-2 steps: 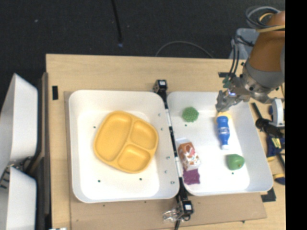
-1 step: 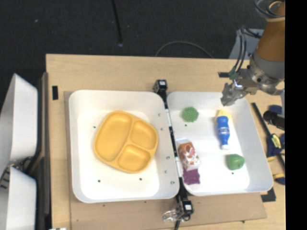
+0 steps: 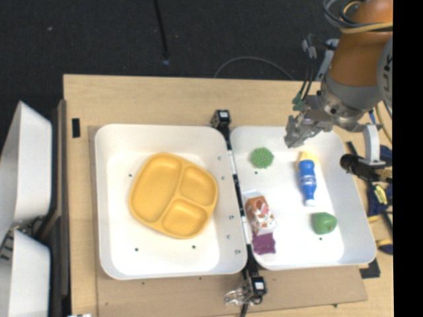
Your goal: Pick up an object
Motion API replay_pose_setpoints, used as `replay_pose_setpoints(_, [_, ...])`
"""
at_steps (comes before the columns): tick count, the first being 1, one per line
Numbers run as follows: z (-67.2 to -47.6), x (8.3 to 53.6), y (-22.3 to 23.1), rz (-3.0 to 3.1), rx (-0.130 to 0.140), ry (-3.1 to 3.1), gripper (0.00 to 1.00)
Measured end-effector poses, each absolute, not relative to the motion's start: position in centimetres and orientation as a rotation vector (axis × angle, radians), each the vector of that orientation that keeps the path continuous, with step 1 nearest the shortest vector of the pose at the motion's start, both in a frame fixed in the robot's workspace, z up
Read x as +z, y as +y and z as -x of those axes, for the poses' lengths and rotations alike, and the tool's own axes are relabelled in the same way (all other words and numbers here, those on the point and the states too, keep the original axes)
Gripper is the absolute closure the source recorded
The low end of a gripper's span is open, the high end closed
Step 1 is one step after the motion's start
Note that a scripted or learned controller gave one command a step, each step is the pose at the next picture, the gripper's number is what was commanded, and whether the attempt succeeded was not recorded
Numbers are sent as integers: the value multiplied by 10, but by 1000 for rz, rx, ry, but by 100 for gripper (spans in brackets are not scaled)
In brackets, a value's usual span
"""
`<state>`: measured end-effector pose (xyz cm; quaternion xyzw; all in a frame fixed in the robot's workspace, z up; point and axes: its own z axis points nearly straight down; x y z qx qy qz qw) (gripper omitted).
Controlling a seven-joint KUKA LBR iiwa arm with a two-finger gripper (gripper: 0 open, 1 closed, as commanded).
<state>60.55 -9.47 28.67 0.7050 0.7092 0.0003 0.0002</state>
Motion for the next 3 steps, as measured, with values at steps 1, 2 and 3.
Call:
replay_pose_setpoints(1, [-603,283,-50,-2215,0,2228,100])
replay_pose_setpoints(2, [-606,260,-4,-2216,-2,2226,100])
replay_pose_setpoints(3, [-610,242,51,-2215,-3,2229,100])
